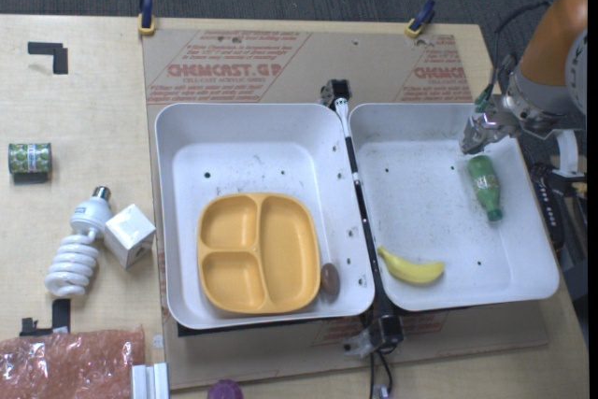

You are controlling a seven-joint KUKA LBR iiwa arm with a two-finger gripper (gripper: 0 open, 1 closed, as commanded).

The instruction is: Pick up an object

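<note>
**Claw hangs over green bottle in right bin**

The claw [475,137] sits near the right bin's [533,280] far right corner, just above the top of a green bottle [485,187] lying by the right wall. Whether it is clenched cannot be told. A banana [411,267] rests near the front edge.

Right bin [411,131] floor lies open between bottle [485,187] and banana [410,267].
</note>
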